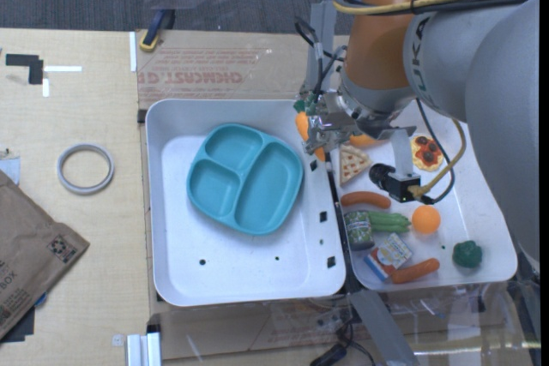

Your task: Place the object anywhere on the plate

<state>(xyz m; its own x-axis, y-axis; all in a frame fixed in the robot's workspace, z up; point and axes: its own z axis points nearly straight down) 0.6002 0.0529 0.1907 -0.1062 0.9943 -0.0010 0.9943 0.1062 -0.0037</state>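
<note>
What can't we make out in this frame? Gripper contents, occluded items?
- Gripper: its metal blurs into the clutter at the bins' shared wall, so finger state and any hold are unreadable.
- Small orange object beside the gripper: mostly covered by it, identity unclear.
- Right white bin: its far end lies under the grey arm.
- Small printed packet: label too small to read.
- Teal three-compartment plate: fully visible.

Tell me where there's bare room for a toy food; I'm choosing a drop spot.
The blue divided plate has all three compartments bare. White floor of the left bin is free between the plate and the near wall. The right bin is crowded: pizza slice, hot dog, orange, broccoli, with the tool over its far-left corner.
</note>
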